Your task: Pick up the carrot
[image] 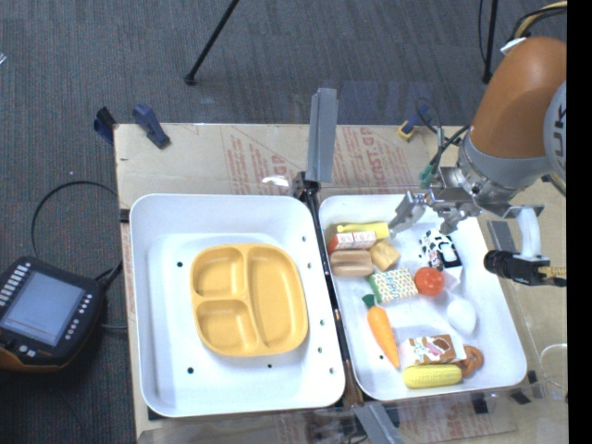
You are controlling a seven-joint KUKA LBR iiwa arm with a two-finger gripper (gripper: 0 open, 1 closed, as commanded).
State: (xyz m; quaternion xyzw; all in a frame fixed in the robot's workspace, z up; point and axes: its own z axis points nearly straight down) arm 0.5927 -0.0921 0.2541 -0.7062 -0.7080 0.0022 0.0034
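Your carrot [383, 336] lies in the right bin [495, 289], toward the bin's near left side, close to the wall that divides it from the left bin [157, 248]. The gripper [433, 208] hangs above the far end of that same bin, so the carrot sits toward you and a little to the left of the tool, with other toys between. Its long axis runs roughly near to far, thick end away from you, tip pointing near and slightly right; you would want the fingers to close across that axis.

The two fingers stand apart, with nothing between them.

The carrot is smooth orange plastic, tapered and rounded, so it may roll or slip. Just beside its tip lie a printed carton [431, 349] and a yellow corn cob [432, 376]. Beyond its thick end sits a small green box [392, 285], then a hot dog bun [351, 263]. A red tomato [429, 280] lies off to its right. The left bin holds a yellow divided tray [248, 301].
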